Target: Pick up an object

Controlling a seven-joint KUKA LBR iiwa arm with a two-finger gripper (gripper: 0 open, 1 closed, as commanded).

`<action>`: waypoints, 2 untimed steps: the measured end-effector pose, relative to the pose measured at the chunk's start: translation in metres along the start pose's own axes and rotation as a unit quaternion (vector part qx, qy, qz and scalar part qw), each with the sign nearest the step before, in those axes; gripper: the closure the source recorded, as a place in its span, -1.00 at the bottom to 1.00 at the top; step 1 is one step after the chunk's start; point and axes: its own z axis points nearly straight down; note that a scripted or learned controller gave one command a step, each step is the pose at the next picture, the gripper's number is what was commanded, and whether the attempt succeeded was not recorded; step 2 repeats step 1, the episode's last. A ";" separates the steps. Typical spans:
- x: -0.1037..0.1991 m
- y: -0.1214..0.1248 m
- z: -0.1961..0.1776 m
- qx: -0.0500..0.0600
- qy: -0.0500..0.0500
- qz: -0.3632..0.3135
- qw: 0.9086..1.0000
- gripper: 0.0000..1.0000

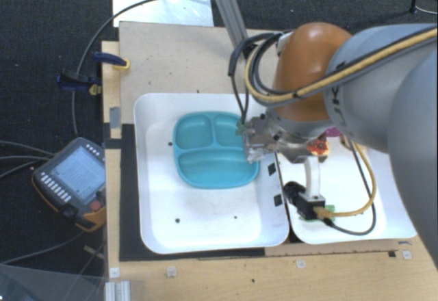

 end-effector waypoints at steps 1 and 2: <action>-0.003 0.000 0.000 0.000 -0.001 0.003 1.000 -1.00; -0.003 0.000 0.000 0.000 -0.001 0.003 1.000 -1.00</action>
